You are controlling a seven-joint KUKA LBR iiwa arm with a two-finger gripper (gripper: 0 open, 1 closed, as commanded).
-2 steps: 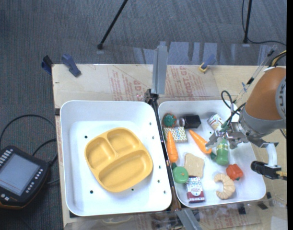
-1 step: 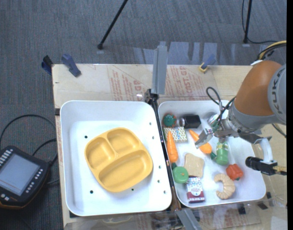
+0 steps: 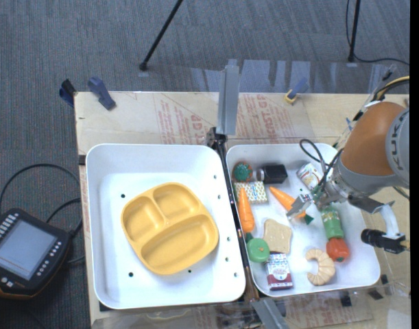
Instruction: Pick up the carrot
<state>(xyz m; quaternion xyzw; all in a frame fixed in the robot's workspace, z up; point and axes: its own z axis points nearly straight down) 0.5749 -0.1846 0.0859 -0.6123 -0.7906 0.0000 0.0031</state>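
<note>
The jaws [image 3: 302, 210] sit low in the right bin [image 3: 365, 266], and we cannot tell whether they are parted or clenched, for the metal tip is small and muddled against the toys beneath it; nothing shows plainly between them, so we claim no hold. There are two orange pieces to reckon with: a short carrot [image 3: 282, 197] lies at a slant near the bin's middle, its thin end just beside the jaws, and a longer carrot [image 3: 245, 210] lies along the bin's left wall, well apart from them; we judge the short one the target in hand. To do this step well, we would set the jaws across the narrow width of that carrot rather than along it, come down squarely over its thicker part, and keep clear of the bread slice [image 3: 278, 236] toward the front edge and the green bottle [image 3: 332, 222] on the right, since a skewed close could pinch a neighbour or flick the carrot away. The arm [image 3: 370, 149] reaches in over the bin's right wall from the tabletop's right edge, its orange band high, the wrist bent down and pointing toward the bin's centre.
</note>
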